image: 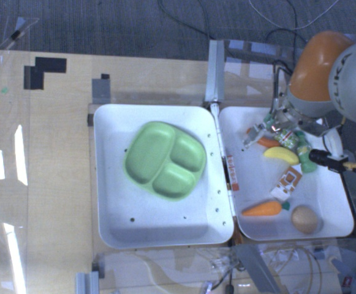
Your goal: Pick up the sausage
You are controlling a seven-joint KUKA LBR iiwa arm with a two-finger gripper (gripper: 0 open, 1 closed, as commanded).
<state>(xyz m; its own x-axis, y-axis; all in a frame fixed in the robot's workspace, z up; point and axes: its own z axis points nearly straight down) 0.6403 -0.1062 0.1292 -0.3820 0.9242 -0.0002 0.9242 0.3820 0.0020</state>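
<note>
- Here the gripper (269,127) hangs low over the right bin's (334,228) far end, likely probing the food pile.
- Whether it is spread or pinching, I cannot tell.
- The sausage (268,143) seemingly lies just beneath it, beside the banana (280,154).

- A pale wooden bench top (49,182) fills the left and middle of the view, its grain running across.
- Bright streaks of light (19,155) glare off the wood near the left edge.
- Black tape marks (41,71) sit on the wood near the far left corner.
- Beyond the bench lies a dark grey ribbed floor (104,17).
- Thin black cables (190,8) loop across that floor at the top.
- A grey metal post (214,69) stands at the bench's far edge.
</note>
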